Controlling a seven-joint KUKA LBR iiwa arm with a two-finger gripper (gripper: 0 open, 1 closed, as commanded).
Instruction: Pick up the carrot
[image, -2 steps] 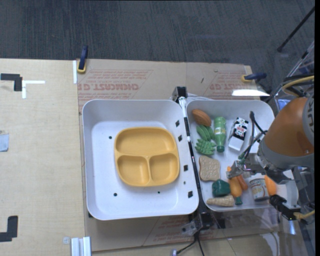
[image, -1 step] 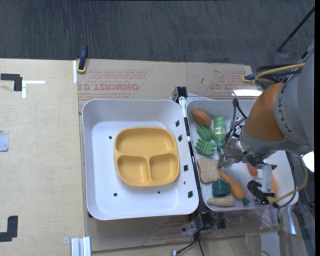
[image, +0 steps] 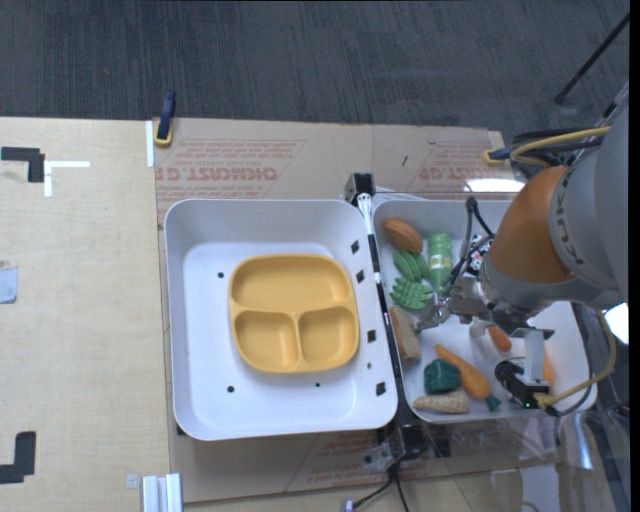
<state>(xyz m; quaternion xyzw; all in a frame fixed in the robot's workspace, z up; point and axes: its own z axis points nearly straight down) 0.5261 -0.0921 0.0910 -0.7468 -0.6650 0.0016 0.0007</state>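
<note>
Although the hand (image: 436, 316) is seen low over the right bin (image: 580, 335), its state cannot be told. The carrot (image: 463, 371) lies near the bin's front edge, beside a green toy (image: 441, 377). It is judged light, rigid and smooth; a grasp across its thick middle is advised.

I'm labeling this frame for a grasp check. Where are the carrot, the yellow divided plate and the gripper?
carrot (image: 464, 371): camera view, middle of its orange body.
yellow divided plate (image: 292, 278): camera view, bare top compartment.
gripper (image: 436, 312): camera view, between its fingertips.
</note>
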